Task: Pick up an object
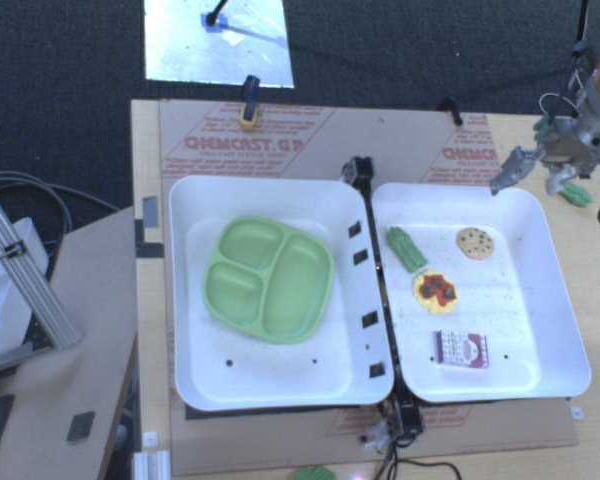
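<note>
So the right bin (555, 268) has four little things in it. There's a green pickle-looking piece (406, 249) near the bin's left wall, lying flat with its long axis on a diagonal, one end pointing up-left toward the divider and the other down-right toward the bin's middle. Just below it sits a small round pizza (435, 291), and up-right of that a chocolate-chip cookie (474, 243). Lower down is a small pink-and-white carton (462, 349), lying flat with its long side running left-right.

The gripper (545, 166) hangs over the bin's upper right corner, well apart from all four. Its fingers look spread apart with nothing between them.

The left bin (185, 268) holds a light green divided plate (268, 280), sitting slightly turned.
</note>
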Robot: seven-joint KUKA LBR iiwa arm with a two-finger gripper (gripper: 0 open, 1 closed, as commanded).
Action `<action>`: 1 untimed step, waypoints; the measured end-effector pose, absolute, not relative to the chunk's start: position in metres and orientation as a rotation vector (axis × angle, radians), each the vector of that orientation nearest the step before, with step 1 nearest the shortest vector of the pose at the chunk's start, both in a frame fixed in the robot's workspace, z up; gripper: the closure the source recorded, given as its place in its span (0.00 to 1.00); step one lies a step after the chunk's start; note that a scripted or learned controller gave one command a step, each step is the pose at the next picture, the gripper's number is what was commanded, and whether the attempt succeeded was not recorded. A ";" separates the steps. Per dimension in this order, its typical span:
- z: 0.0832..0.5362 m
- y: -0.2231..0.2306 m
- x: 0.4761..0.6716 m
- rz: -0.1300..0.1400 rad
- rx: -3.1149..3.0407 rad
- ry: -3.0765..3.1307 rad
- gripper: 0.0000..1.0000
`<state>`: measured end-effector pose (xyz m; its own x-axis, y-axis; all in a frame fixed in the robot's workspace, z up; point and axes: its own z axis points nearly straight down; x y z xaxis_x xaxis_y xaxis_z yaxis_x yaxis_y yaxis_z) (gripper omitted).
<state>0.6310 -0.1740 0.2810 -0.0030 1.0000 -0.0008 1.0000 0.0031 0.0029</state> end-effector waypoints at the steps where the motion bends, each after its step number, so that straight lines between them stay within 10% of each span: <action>1: 0.172 -0.123 0.609 -0.005 2.219 2.237 0.00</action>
<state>0.6091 -0.1235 0.1722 -0.0080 1.0000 0.0045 0.9999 0.0081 -0.0093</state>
